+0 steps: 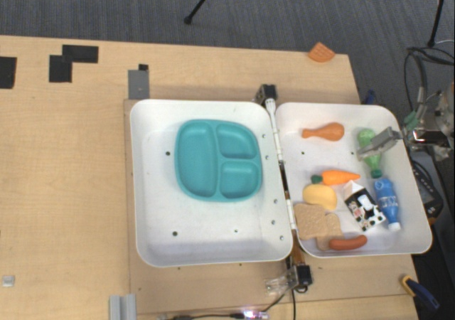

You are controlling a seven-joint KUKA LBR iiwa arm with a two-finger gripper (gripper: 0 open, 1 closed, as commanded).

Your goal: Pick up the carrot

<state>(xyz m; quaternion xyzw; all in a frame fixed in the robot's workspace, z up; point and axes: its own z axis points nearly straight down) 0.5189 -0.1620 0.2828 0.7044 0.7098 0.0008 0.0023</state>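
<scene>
A grey two-finger gripper reaches in from the right over the upper right part of the right shallow white plastic bin. Whether its fingers are spread or closed cannot be made out, and nothing is seen held between them.

Touching or just beside the fingertips sits a green toy vegetable. A little below the fingers and to their left lies the orange toy carrot, on its side on the bin floor, its tip pointing right. Level with the fingers and further left rests a tan toy chicken drumstick.

Further below the fingers stand a blue bottle, a black-and-white patterned item, a yellow rounded toy, a brown bread slice and a red sausage.

Far left of the fingers, the left white bin holds a teal divided plate.
</scene>
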